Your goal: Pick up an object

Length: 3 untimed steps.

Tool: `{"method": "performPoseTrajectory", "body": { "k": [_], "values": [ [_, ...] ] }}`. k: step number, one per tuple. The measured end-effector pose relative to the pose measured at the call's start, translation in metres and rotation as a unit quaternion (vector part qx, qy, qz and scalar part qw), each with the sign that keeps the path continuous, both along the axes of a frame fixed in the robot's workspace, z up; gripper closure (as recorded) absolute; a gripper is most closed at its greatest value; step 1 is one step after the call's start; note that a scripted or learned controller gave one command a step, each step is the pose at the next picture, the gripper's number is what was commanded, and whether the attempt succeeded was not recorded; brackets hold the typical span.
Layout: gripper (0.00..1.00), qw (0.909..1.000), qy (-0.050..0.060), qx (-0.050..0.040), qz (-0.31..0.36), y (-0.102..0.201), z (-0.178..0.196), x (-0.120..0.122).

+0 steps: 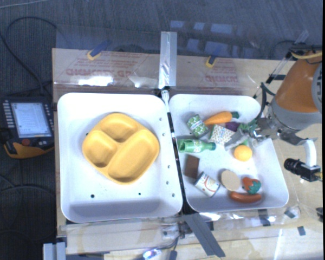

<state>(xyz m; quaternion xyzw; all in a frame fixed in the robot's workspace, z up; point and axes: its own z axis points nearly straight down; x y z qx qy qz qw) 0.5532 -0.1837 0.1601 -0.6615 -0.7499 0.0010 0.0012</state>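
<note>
The right bin (271, 191) holds several small items. Among them are an orange carrot (221, 117), a green can (196, 124), a green bottle (195, 145) lying on its side and a patterned packet (222, 135). A yellow ball (242, 153), a brown block (191, 166), a white can (207, 184), a beige round piece (229, 179), a strawberry (252, 184) and a red sausage (245, 197) lie there too. My gripper (245, 137) reaches in from the right, low over the bin, just above the yellow ball and beside the packet. Nothing shows held in it.
The left bin (76, 199) holds a yellow three-part dish (121, 147). The arm's orange band (297, 85) hangs over the right bin's far right corner. A teach pendant (24, 126) lies off the bench to the left. A black fitting (300, 168) sticks out by the right rim.
</note>
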Motion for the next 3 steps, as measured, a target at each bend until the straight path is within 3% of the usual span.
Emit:
{"method": "performPoseTrajectory", "body": {
  "k": [1, 2, 3],
  "values": [
    [0.0, 0.9988, -0.003, 0.0026, 0.049, -0.028, -0.063, -0.01],
    [1.0, 0.9988, -0.003, 0.0011, 0.048, -0.03, -0.055, -0.01],
    [1.0, 0.998, -0.002, -0.001, 0.063, -0.006, 0.036, 0.051]
  ]
}}
